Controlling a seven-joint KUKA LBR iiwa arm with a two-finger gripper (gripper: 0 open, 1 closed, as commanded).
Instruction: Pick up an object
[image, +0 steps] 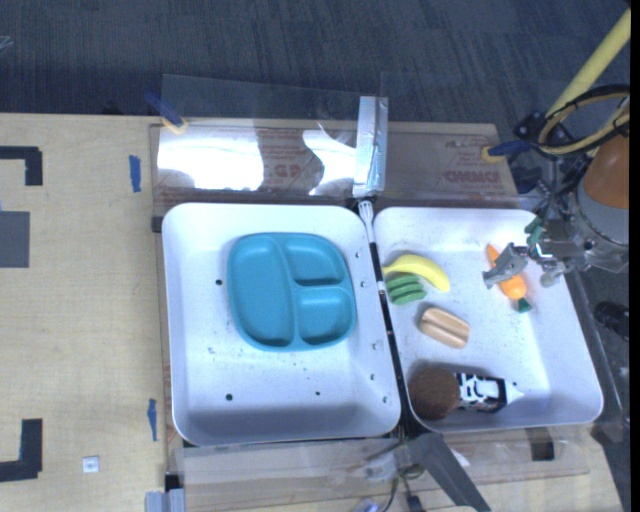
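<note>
My gripper (518, 262) reaches in from the right over the far right part of the right bin (560, 345). It hovers directly over a small orange toy with a green tip (513, 287), which it partly hides. Whether it touches the toy is unclear. Elsewhere in that bin lie a yellow banana (420, 270), a green piece (405, 290) just below the banana, a tan bun-like piece (443, 326), a brown ball (433, 392) and a black-and-white item (484, 391).
In the left bin (190, 330) sits a blue divided plate (291, 290). A clear plastic sheet and a metal bracket (368, 145) stand behind the bins. Yellow and black cables (585, 90) hang at the upper right, near the arm.
</note>
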